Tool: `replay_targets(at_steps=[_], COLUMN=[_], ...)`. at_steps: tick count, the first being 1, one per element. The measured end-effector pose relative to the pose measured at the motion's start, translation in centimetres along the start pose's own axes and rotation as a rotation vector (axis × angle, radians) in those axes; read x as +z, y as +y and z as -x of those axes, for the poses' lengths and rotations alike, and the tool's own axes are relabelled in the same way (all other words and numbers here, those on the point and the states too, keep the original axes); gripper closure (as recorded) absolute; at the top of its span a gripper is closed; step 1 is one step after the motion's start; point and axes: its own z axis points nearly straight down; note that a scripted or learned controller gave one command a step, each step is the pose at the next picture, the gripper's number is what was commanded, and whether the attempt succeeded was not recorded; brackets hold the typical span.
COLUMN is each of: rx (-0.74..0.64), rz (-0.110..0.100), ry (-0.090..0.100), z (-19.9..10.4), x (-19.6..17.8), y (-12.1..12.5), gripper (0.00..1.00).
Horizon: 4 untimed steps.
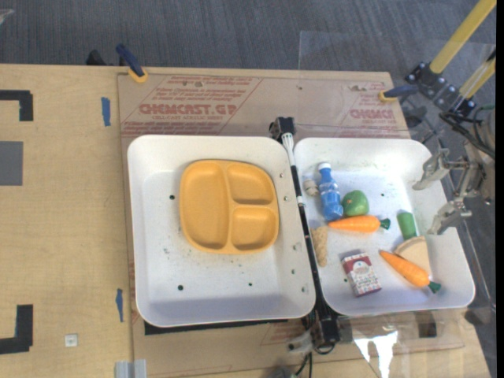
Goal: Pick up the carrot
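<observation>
Two tapered orange carrots lie in the right bin; metal pincer at its right rim, released.

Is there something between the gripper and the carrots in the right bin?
The gripper hangs over the right bin's right edge. A green cylinder lies between it and the upper carrot. The lower carrot, partly lying on a tan wedge, has nothing visible blocking it.
</observation>
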Motion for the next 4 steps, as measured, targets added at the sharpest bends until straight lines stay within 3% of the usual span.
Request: replay_targets(at_steps=[1, 2, 3, 4], rx=[-0.073, -0.096, -0.099, -0.099], rz=[0.002, -0.004, -0.007, -0.006], ry=[0.006, -0.003, -0.019, -0.018], z=[-5.9, -5.3, -4.7, -4.8], x=[15.3, 16.1, 14.8, 14.9], y=[2.4, 3.9, 4.1, 4.1], gripper=[0.00, 0.00, 1.00, 0.00])
